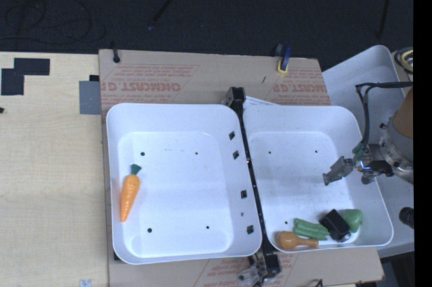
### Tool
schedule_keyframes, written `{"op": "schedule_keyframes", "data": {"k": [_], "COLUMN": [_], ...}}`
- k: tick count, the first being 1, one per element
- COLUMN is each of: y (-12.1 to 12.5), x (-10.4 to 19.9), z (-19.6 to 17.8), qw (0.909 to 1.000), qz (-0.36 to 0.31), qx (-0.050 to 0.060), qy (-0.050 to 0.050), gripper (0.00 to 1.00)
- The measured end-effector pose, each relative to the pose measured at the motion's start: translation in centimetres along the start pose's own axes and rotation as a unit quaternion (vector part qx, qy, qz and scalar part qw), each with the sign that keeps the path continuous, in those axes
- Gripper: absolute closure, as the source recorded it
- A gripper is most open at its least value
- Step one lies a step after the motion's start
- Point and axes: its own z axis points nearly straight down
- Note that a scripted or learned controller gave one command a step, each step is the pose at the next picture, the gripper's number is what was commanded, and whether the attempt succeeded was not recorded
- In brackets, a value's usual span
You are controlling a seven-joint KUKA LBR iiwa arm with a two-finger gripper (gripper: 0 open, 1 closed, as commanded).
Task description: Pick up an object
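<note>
A toy carrot (129,195) with a green top lies at the left side of the left bin (175,123). In the near right corner of the right bin (304,118) sits a cluster: a long green vegetable (310,229), a black block (335,225), a rounded green piece (352,216) and an orange-tan gourd shape (295,240). My gripper (338,171) reaches in from the right and hovers over the right bin's right side. It is above and apart from the cluster, with nothing seen in it.
The bins stand side by side on a cardboard sheet (202,76), with a black divider strip (246,171) between them. A blue-and-yellow clamp (283,57) sits at the cardboard's far edge. Black cables (368,110) hang by the arm.
</note>
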Motion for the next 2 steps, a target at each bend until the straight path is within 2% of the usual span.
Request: {"op": "schedule_keyframes", "data": {"k": [1,2], "y": [10.2,14.7], "x": [2.9,16.1], "z": [-10.6,-17.7], "qw": [1.0000,1.0000], "qz": [-0.004,-0.008], "qx": [-0.008,-0.005], "qy": [-0.002,0.002], "gripper": [0.00,0.00]}}
